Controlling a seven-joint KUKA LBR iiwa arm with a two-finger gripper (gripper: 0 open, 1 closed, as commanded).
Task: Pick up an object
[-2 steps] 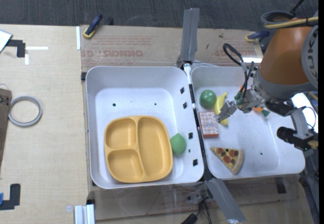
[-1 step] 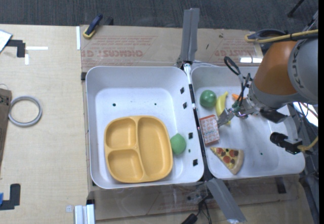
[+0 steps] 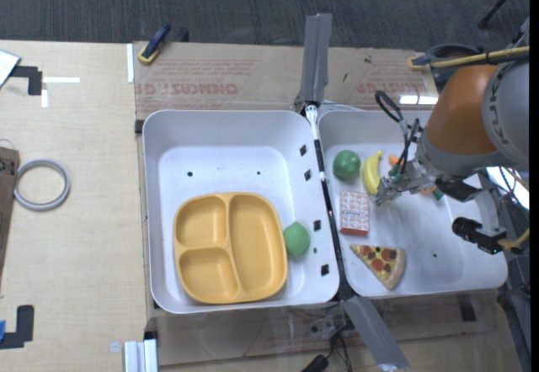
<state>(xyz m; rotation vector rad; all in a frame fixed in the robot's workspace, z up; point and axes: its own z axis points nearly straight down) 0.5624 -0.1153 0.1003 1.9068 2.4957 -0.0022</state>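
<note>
Over the right bin (image 3: 472, 278), the grey arm (image 3: 476, 122) with its orange band reaches in from the right, and its gripper (image 3: 394, 188) hangs low above the bin's upper middle; whether anything sits between its tips cannot be told from this slant, nor how far apart they stand. Well to the gripper's left, across the divider, lies the left bin (image 3: 164, 160), and in it, down and to the left of the gripper, rests the yellow divided plate (image 3: 229, 247). Below the gripper and slightly left, near the right bin's front wall, lies the pizza slice (image 3: 381, 263). Closer in, down and to the left of the gripper, is the red-and-white box (image 3: 354, 213), lying flat. Just beside the gripper on its left stands the yellow banana (image 3: 371, 172), and left of that again the dark green ball (image 3: 346, 164), the two nearly touching. A light green ball (image 3: 296, 239) sits in the left bin against the plate's right edge, farther down and left of the gripper. A small orange piece (image 3: 393, 162) shows just above the gripper.
</note>
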